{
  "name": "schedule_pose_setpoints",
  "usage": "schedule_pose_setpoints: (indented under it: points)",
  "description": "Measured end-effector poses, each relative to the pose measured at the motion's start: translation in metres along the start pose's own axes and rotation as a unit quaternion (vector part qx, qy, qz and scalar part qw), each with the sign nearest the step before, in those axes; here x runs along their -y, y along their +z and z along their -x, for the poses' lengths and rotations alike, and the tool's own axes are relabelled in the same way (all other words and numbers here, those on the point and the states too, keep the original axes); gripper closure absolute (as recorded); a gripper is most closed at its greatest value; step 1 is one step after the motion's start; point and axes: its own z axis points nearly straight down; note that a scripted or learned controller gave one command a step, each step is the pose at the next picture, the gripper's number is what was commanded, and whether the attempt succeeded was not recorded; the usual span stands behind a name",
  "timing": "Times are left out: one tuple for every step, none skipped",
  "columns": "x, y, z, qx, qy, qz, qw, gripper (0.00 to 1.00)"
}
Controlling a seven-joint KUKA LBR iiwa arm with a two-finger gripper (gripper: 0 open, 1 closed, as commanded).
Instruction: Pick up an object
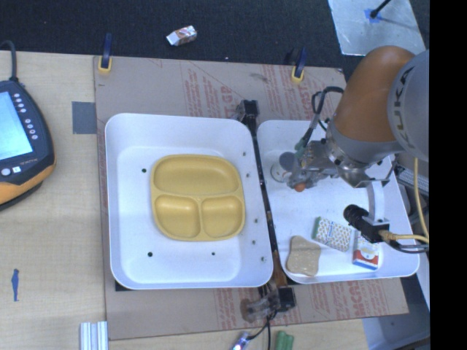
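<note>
Three loose things lie in the right bin [288,135], all toward its near end: a tan, spongy-looking piece [303,256], a green-and-white patterned packet [333,233] and a small red-and-white box [367,257]. The gripper [298,175] hangs low over the bin's far-left part, with bare white floor under and around it, so nothing is in its grasp; whether it stands open or closed cannot be told from this slant. From the gripper the tan piece lies almost straight at 6 o'clock, the packet at about 5 o'clock and nearer, and the box beyond the packet toward 4 to 5 o'clock. The packet looks the handiest target. Its long axis runs roughly from 10 to 4 o'clock, so a grip across its short side would probably suit. It sits just beside the tan piece and near the box, which leaves little room for a clean descent. The left bin [131,217] holds a yellow divided plate [197,195], well apart at 9 o'clock.
</note>
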Motion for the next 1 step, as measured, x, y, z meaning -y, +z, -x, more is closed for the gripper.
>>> schedule_pose_setpoints:
  points:
    - [-0.0057, 0.0007, -0.0634, 0.001, -0.001, -0.001, 1.0, 1.0]
